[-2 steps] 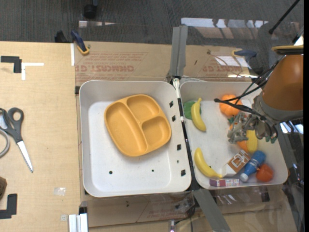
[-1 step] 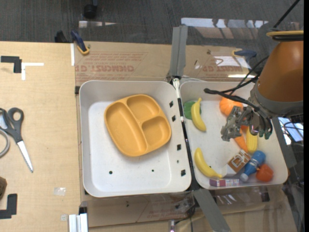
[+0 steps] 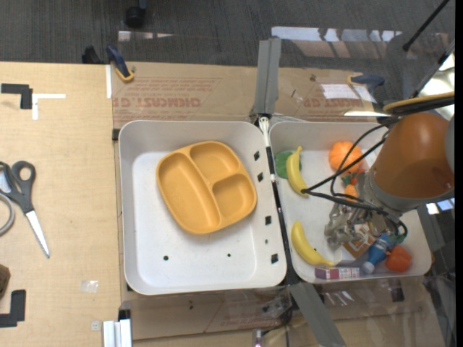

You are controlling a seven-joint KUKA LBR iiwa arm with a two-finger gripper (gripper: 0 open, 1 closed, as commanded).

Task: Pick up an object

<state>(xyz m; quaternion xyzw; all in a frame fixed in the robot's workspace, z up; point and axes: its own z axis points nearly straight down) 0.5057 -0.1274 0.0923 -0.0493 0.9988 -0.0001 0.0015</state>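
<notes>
Grey-handled scissors [image 3: 25, 201] lie on light wooden benchtop [image 3: 54, 266] at far left, blades pointing toward near edge. Black L-shaped bracket [image 3: 19, 92] sits on same surface farther back. Brown cardboard sheet [image 3: 181, 96] with reversed red print lies behind bins. Blue-handled clamp [image 3: 119, 63] rests at cardboard's left corner.

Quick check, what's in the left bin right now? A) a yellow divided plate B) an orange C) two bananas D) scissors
A: the yellow divided plate lies in the left bin, while the two bananas and the orange sit in the right bin, and the scissors lie on the bench outside both bins.
</notes>
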